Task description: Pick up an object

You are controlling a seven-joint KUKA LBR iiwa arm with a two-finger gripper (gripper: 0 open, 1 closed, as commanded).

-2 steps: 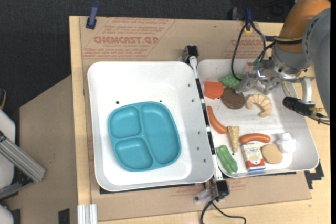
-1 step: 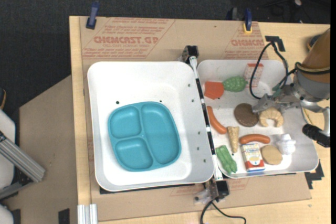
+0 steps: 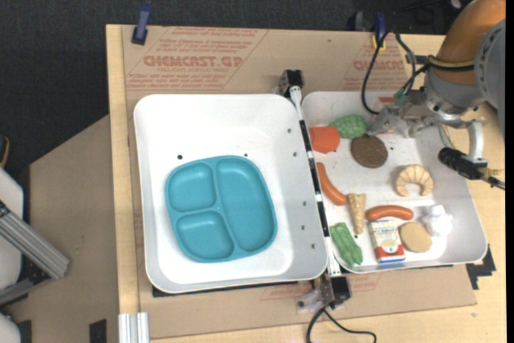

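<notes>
Camera view, looking down at a slant on a bench [image 3: 201, 60] faced with brown printed board. Two shallow white bins side by side. Left bin [image 3: 161, 124] holds a teal divided plate [image 3: 221, 207] with three compartments, lying flat toward the near left part of the bin floor. Right bin [image 3: 462, 209] holds the loose items, all toy food by appearance: an orange-red piece [image 3: 325, 139] near the far left corner, a green leafy piece [image 3: 350, 125] just beside it, a dark brown round patty [image 3: 369, 151] touching or nearly touching the green one. A croissant [image 3: 414, 180] sits right of centre. Along the left wall lies a long orange-red sausage [image 3: 329, 184], and nearer, a green pod-shaped piece [image 3: 346, 244]. A tan cone [image 3: 356, 212] stands between those and a second sausage [image 3: 389, 213]. Below that, a small white carton with red print [image 3: 388, 241], a tan round cookie [image 3: 416, 237] just beside it, and a small white object [image 3: 438, 217] near the right wall. The arm [image 3: 474, 44] enters from the right, grey with an orange band. The gripper [image 3: 393, 118] hangs over the far edge of the right bin, near the green piece and the patty; whether its jaws are wide or narrow I cannot tell, and nothing is seen between them.
</notes>
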